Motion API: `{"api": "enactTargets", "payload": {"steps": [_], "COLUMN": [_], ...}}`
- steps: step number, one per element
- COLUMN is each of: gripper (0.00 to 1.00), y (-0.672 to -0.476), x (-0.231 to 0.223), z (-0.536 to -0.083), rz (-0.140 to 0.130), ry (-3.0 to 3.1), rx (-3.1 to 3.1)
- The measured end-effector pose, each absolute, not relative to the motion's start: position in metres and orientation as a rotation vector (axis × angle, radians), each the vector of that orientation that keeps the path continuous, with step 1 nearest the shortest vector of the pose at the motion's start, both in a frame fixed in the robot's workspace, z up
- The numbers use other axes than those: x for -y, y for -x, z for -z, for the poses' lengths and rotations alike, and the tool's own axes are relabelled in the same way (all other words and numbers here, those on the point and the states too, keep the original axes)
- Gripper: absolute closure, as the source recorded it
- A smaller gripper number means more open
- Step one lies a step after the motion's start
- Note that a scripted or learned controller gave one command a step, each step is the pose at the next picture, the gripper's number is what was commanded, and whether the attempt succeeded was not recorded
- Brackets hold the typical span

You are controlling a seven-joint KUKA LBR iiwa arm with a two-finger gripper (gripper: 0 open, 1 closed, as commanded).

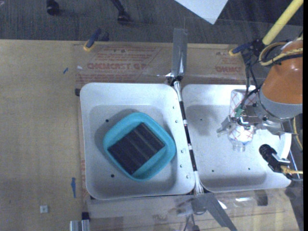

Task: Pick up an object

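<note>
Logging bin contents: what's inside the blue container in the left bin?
The blue container in the left bin holds a dark, ridged rectangular object, lying flat and tilted diagonally. It covers most of the container's floor, so anything beneath it is hidden.

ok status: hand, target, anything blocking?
Hand low over right bin, finger state unclear. Clear plastic bottle right under it, grasp not confirmed. Teal dish with dark block in left bin, out of the way.

Even, fairly bright overhead light washes the white bins (pixel 96 100) pale, with soft shadows in their hollows. The picture is slightly soft and grainy; the gripper (pixel 239 129) area looks blurred.
</note>
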State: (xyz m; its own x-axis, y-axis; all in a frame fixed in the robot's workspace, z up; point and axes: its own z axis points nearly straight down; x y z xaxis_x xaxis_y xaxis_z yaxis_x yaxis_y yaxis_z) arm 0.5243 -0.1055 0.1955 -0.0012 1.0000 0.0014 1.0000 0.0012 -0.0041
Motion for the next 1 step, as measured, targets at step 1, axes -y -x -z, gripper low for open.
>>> {"api": "enactTargets", "payload": {"steps": [1], "gripper": [0.00], "y": [-0.5595], "x": [0.1460], "z": [-0.1670], "rz": [0.000], "ry": [2.356], "rx": [2.079]}}
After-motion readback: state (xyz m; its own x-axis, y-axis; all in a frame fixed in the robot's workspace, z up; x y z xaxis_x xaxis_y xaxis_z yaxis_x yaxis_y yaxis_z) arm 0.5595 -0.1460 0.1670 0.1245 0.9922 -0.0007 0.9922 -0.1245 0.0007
